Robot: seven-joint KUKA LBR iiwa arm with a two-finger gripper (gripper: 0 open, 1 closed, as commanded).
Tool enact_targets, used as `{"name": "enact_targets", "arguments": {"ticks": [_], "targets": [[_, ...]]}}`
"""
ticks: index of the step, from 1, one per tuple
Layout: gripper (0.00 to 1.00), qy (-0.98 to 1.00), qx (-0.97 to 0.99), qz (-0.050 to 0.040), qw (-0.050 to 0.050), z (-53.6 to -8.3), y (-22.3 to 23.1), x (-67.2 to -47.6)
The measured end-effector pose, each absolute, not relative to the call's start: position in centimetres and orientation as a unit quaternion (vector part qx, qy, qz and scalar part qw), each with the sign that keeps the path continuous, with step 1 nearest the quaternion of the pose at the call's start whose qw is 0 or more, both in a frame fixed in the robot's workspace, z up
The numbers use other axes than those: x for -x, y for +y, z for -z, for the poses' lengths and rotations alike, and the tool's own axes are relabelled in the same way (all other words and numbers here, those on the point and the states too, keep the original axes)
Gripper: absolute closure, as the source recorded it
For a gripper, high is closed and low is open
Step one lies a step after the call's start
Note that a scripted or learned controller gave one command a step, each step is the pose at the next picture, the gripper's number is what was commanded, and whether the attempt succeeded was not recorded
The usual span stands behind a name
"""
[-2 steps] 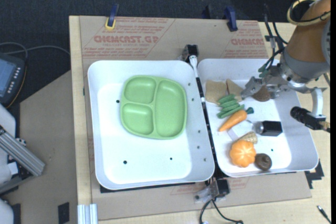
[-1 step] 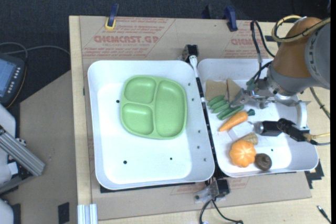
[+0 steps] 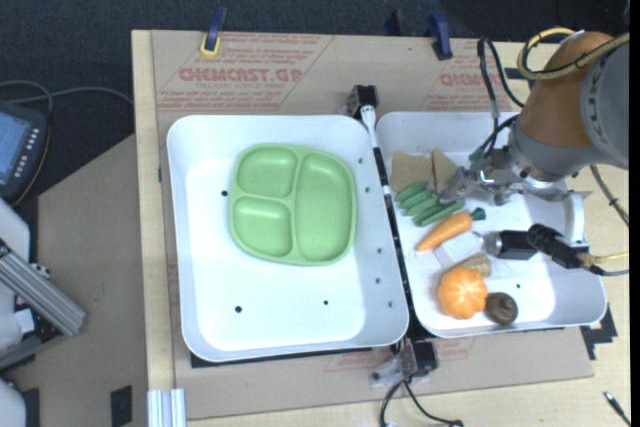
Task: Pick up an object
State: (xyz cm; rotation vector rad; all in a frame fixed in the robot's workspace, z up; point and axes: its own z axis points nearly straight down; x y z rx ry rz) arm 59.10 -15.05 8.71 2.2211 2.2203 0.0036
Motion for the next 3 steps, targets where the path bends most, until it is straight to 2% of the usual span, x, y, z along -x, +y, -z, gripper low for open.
{"name": "enact_targets", "arguments": {"ticks": [1,3], "targets": [[1.00,0.707,-0.707,-0.0025,0.003,-9.9,-15.1,-59.2],[1.00,0.708,-0.706,-0.0022,0.004,-20.3,-13.8,-59.5]]}}
